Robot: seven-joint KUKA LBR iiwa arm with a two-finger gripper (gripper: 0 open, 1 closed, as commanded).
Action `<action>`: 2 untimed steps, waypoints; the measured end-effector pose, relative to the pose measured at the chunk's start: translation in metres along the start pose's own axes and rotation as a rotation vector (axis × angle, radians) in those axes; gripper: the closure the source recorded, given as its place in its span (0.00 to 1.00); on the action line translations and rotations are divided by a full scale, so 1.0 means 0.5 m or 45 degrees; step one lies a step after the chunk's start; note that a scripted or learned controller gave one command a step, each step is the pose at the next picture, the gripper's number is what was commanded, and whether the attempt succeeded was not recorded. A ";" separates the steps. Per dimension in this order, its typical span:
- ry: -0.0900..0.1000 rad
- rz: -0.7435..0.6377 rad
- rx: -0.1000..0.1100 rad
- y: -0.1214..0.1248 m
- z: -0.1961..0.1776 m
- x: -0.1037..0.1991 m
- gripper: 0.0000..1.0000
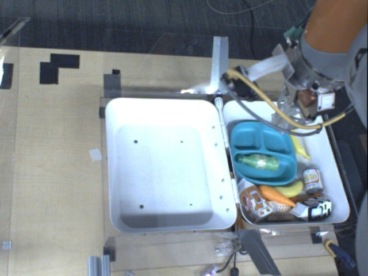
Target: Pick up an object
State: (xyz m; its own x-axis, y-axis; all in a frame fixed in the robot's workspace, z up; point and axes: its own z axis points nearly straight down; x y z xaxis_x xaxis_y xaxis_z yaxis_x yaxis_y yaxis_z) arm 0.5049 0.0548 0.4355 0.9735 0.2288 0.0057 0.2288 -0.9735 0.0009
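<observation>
The right bin (341,190) holds a blue divided plate (261,140) with a green bottle (259,163) lying across its near edge. In front of the plate lie an orange carrot (276,195), a yellow banana (295,188), a small can (312,180), a brown snack bag (256,204) and a black-and-white item (318,210). A second yellow piece (300,145) lies along the plate's right side. My gripper (290,105) hangs over the far part of the right bin, just above the plate's far right corner. Nothing is visibly held in it.
The left bin (161,165) sits beside the right one, with a metal divider post (220,65) at the back between them. A yellow hose (259,94) loops from the wrist over the right bin's far edge. Wooden bench surface spreads out to the left.
</observation>
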 end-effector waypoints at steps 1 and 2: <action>-0.007 -0.074 -0.001 0.089 0.094 0.143 1.00; -0.006 0.034 0.000 0.121 0.191 0.253 1.00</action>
